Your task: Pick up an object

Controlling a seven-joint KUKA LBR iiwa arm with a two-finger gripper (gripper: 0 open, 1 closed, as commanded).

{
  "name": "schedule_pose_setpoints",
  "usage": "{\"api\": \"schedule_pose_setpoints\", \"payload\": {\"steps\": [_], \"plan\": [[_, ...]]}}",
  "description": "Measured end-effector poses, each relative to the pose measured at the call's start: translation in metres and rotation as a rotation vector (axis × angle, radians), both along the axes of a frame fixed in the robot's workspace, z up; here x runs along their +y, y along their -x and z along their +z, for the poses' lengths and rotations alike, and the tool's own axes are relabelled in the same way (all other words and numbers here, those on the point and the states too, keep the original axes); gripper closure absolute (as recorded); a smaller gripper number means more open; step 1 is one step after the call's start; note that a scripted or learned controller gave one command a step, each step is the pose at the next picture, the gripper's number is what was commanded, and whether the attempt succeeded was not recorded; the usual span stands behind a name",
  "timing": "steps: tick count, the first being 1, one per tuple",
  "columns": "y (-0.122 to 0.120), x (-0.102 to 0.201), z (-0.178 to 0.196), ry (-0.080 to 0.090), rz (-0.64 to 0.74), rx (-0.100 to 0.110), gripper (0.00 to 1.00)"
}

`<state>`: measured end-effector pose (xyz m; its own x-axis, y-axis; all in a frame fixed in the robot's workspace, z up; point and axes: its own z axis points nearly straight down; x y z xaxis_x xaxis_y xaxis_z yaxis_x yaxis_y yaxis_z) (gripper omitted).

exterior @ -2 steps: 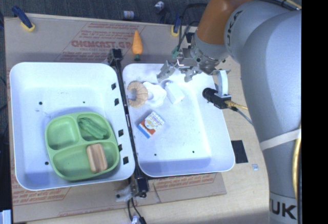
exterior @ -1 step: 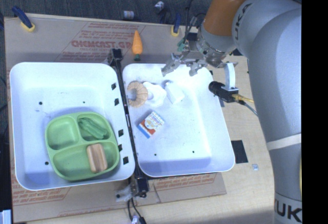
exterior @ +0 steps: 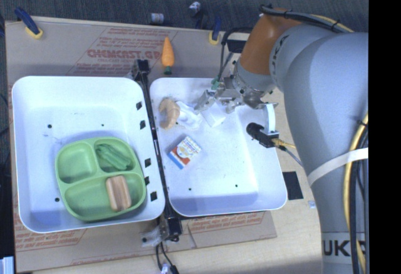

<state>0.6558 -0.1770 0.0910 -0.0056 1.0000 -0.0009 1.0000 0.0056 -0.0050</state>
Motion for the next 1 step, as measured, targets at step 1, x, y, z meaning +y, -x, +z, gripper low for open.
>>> {"api": "schedule_pose_setpoints", "payload": {"steps": [1], "plan": [[-0.001,0.0005,0.0116,0.0,0.004,0.0,1.0]]}}
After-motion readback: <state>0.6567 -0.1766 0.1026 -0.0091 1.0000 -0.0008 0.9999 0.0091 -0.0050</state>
